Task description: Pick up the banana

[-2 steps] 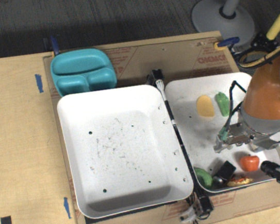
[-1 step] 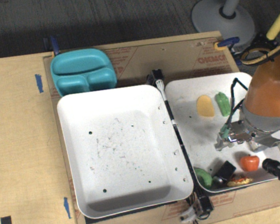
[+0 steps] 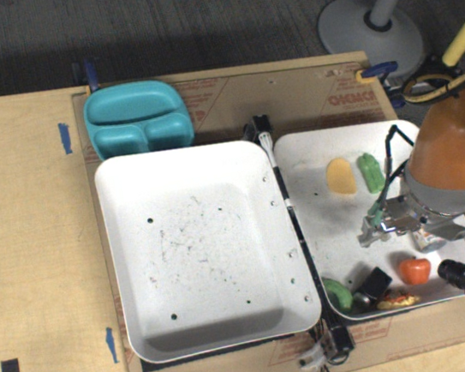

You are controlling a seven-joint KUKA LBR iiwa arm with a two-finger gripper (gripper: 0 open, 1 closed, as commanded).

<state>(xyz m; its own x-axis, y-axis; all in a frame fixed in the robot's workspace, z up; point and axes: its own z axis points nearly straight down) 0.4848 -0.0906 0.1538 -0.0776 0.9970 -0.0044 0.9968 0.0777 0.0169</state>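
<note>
We take the stubby yellow plastic piece (image 3: 341,176) near the far wall of the right-hand shallow white bin (image 3: 310,212) for the banana, just beside a green plastic pod (image 3: 372,172). The grey two-finger gripper (image 3: 375,227) hangs nearer us, apart from it; we cannot tell how wide it is set. We should centre over the yellow piece, clear of the pod, then descend straight.

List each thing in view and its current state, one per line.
gripper: over the right bin, nothing seen held
yellow piece: lying loose, right bin
green piece: lying beside the yellow piece
tomato: resting near the front wall
black block: lying at the front wall
teal tray: upright behind the left bin
</note>
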